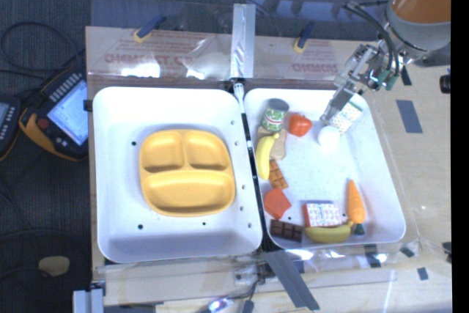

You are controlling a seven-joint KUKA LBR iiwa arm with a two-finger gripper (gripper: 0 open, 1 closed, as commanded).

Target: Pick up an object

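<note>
The right bin [381, 157] holds many small toys. Among them are a green can [275, 116], a red tomato [299, 125], a white egg [329, 136] and a small white carton with a green mark [352, 116]. My gripper [337, 111] hangs low over the bin's far right part, slanting down from the right. Its tip is right beside the white carton and just above the egg. The view does not show whether the carton is held.
Also in the right bin: a banana [264, 156], an orange waffle piece [276, 176], a red block [277, 203], a chocolate bar [286, 232], a second banana [327, 234], a patterned box [323, 214], a carrot [355, 201]. The left bin [117, 121] holds a yellow divided plate [187, 172].
</note>
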